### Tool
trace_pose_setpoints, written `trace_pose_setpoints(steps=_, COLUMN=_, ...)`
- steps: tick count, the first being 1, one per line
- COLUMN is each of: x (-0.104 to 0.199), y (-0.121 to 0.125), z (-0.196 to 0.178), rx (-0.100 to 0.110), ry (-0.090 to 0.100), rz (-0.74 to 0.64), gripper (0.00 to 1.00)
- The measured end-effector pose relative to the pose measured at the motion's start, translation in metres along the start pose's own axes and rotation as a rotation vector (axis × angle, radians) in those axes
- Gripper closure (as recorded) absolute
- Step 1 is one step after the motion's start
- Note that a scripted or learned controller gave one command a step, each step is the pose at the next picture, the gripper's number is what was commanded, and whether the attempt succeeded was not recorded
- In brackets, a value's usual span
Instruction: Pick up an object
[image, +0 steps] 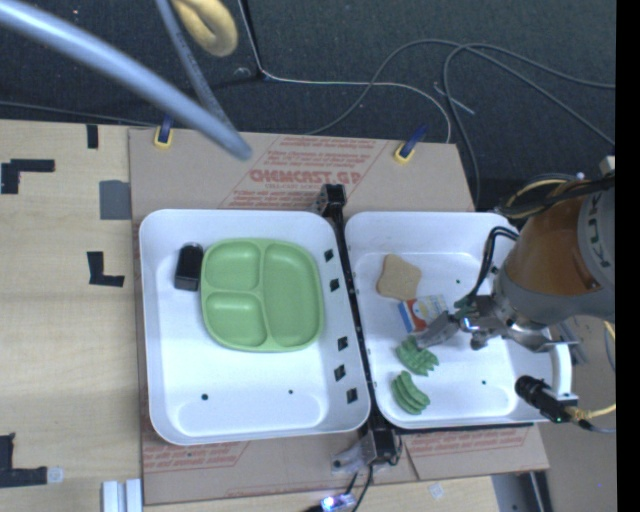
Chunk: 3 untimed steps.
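My gripper (438, 330) hangs low in the right bin (480, 405), reaching in from the right under the grey wrist with its orange band. Its tip lies between a small white packet with red and blue print (418, 311) and a green leafy piece (417, 357), and it partly covers the packet's right side. A second green piece (408, 392) lies nearer the bin's front wall. A tan, flat, bread-like piece (400, 277) sits farther back, apart from the gripper.
The left bin (170, 395) holds a green divided plate (264, 295) and a small black block (188, 267) at the plate's left. A black divider with clips (345, 300) runs between the bins. Cables trail over the dark floor behind.
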<state>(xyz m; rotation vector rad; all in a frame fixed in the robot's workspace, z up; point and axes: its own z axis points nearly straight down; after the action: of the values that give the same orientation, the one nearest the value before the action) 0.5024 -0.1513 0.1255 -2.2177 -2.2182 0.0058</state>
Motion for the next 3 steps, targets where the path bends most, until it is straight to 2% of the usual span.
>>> trace_pose_setpoints(steps=1, x=0.000, y=0.002, z=0.039, rx=-0.007, ry=0.001, rz=0.000, gripper=0.00)
trace_pose_setpoints(steps=2, x=0.004, y=0.005, z=0.025, rx=-0.014, ry=0.007, rz=-0.004, gripper=1.00)
trace_pose_setpoints(steps=3, x=0.003, y=0.009, z=-0.018, rx=-0.008, ry=-0.001, rz=-0.001, gripper=1.00)
